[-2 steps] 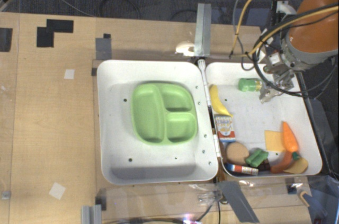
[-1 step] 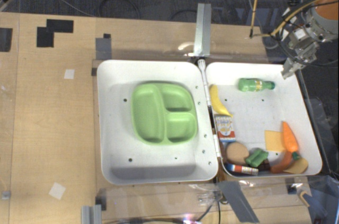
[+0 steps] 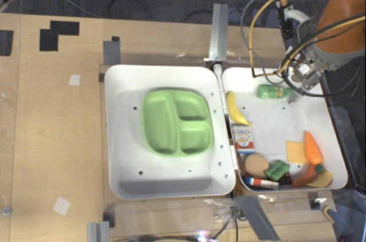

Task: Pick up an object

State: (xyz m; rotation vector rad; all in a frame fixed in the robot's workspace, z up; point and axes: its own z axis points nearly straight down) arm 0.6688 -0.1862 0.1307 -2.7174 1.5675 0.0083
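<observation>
My gripper (image 3: pixel 299 78) hangs over the far right part of the right bin (image 3: pixel 337 138), under the orange band of the arm. A small green object (image 3: pixel 269 91) lies just to its left on the bin floor, apart from it as far as I can see. A yellow banana (image 3: pixel 235 109) rests along the bin's left wall. An orange carrot (image 3: pixel 312 147) and a yellow cheese slice (image 3: pixel 295 151) sit at the near right. Nothing is visibly held.
The left bin (image 3: pixel 123 166) holds a green divided plate (image 3: pixel 176 122). A small carton (image 3: pixel 242 138), a brown potato (image 3: pixel 255 165), a green toy (image 3: pixel 278 169), a red marker (image 3: pixel 262 182) and a brown sausage (image 3: pixel 303 177) crowd the right bin's near edge. Cables (image 3: pixel 260 23) loop above the arm.
</observation>
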